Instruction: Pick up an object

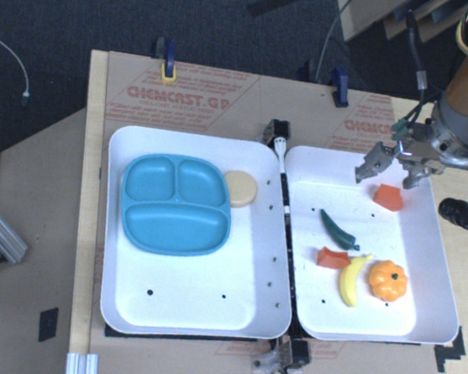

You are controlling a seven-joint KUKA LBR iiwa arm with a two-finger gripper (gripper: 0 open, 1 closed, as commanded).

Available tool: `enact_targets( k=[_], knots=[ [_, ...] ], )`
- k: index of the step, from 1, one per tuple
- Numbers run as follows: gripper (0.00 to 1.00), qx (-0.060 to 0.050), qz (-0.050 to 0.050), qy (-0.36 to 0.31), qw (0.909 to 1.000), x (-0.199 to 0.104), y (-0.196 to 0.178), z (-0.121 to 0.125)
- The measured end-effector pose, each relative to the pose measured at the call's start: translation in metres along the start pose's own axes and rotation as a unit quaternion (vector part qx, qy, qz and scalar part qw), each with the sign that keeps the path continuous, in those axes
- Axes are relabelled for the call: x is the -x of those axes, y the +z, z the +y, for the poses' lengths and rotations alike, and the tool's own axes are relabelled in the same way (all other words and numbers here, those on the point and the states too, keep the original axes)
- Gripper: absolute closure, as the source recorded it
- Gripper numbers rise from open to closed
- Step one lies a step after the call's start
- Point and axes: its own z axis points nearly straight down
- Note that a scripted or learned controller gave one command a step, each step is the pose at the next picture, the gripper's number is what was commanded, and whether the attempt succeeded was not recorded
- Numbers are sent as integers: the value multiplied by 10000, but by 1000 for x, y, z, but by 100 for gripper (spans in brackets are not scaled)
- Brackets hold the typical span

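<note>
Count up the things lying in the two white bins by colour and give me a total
Blue: 1, the divided plate
Cream: 1, the round disc
Red: 2, the block and the small piece
Green: 1, the pepper
Yellow: 1, the banana
Orange: 1, the pumpkin
Total: 7

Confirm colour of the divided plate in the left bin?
Light blue; the divided plate shows plainly in the camera view.

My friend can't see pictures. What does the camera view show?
A robot gripper hangs open over the right bin, above an orange block. That bin also holds a pepper, banana and pumpkin; the left bin holds a blue tray.
</note>
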Motion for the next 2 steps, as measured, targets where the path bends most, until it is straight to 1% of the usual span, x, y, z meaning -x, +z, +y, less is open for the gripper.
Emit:
enact_targets(
  k=[1,2],
  knots=[
    [0,57,-8,-12,10000,0,-6,2],
    [0,23,0,-15,10000,-8,44,8]
  ],
)
